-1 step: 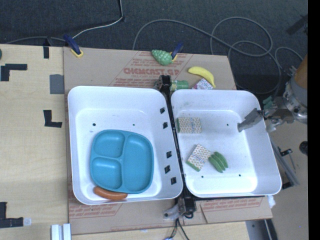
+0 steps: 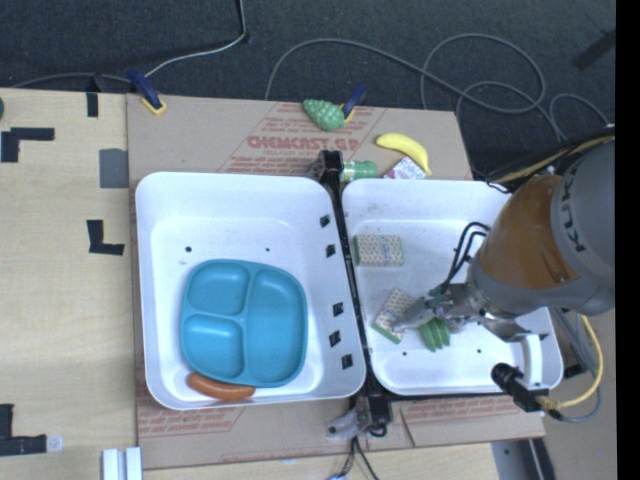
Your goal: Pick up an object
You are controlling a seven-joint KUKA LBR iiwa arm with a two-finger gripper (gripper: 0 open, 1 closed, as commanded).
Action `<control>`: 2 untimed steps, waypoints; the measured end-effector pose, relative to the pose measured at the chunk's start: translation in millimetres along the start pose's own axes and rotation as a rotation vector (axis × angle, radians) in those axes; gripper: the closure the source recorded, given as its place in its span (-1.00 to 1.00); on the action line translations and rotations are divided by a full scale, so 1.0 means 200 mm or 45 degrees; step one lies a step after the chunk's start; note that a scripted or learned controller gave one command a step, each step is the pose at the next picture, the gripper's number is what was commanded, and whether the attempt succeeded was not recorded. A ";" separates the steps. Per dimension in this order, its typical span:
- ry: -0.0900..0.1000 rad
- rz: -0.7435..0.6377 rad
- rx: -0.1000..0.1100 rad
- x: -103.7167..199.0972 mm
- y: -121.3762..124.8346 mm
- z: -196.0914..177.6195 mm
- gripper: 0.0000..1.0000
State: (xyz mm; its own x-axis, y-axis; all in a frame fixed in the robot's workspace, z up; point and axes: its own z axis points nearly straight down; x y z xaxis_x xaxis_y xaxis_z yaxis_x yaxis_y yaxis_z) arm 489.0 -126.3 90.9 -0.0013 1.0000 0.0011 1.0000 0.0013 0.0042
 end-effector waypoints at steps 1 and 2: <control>0.003 -0.001 -0.002 0.00 0.01 -0.05 1.00; -0.001 -0.001 0.007 0.29 0.27 -0.46 1.00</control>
